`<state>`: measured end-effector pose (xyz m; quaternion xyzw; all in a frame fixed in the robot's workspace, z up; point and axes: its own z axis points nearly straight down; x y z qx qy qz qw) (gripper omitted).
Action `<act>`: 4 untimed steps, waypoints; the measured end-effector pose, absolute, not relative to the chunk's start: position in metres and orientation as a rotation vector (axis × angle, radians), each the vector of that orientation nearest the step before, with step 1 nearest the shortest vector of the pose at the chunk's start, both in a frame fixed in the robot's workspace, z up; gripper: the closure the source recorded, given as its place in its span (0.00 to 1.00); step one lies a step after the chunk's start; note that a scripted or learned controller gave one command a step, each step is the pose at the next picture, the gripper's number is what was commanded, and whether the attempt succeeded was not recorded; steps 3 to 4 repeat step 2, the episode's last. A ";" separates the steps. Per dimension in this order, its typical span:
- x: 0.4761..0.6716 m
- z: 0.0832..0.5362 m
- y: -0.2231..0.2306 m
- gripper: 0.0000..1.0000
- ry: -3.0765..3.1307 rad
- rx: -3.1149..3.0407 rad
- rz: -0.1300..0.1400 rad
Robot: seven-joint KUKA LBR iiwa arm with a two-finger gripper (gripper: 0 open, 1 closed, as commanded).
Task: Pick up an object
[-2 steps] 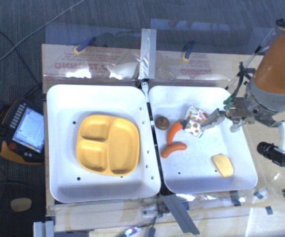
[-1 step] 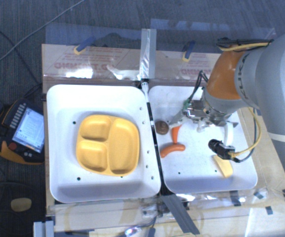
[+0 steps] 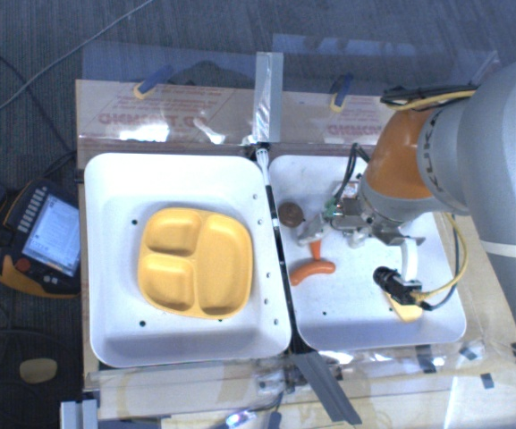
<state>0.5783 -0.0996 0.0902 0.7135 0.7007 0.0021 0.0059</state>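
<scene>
In the right bin [image 3: 436, 329] lie an orange carrot-shaped piece [image 3: 312, 271] and a brown round object [image 3: 289, 213] close to the left wall. My gripper [image 3: 316, 230] is low over the bin's left part. It sits just right of the brown object and just above the orange piece. Nothing visible is held by it. The arm with its orange band [image 3: 399, 161] covers the bin's back right.
The left bin [image 3: 105, 195] holds a yellow divided plate [image 3: 195, 260]. A small yellow piece [image 3: 407, 310] lies near the right bin's front right corner. A ridge [image 3: 274, 239] separates the two bins. A handheld device [image 3: 38, 239] rests on the floor at left.
</scene>
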 end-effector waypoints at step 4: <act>0.631 0.182 -0.062 1.00 2.250 2.194 -0.006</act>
